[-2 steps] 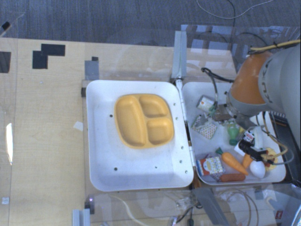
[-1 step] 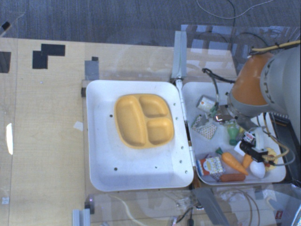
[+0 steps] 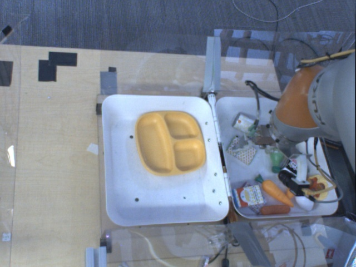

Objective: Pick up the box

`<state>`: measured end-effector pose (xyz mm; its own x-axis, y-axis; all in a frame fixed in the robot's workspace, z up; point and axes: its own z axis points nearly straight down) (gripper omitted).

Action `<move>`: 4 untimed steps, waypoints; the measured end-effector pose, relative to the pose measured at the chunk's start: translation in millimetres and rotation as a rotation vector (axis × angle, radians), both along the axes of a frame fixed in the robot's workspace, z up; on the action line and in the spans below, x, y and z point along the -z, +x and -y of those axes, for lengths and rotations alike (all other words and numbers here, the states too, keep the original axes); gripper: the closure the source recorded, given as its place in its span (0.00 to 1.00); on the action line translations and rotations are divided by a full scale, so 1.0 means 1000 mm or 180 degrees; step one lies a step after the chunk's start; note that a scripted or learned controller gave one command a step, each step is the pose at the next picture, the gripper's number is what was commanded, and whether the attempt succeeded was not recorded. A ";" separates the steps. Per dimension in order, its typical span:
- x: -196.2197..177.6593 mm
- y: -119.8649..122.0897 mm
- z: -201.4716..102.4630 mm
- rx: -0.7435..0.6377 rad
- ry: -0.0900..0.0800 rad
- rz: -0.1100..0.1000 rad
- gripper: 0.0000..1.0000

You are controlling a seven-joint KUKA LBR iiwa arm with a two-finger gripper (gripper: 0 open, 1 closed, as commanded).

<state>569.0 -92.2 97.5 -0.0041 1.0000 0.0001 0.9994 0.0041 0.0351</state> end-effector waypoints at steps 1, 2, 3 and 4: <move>0.003 0.003 -0.007 0.0317 0.0008 -0.0048 0.00; -0.011 0.007 -0.007 0.0294 -0.0004 -0.0002 1.00; -0.011 0.007 -0.007 0.0295 -0.0005 -0.0002 0.00; 0.011 0.102 0.001 0.0348 0.0002 -0.0092 0.00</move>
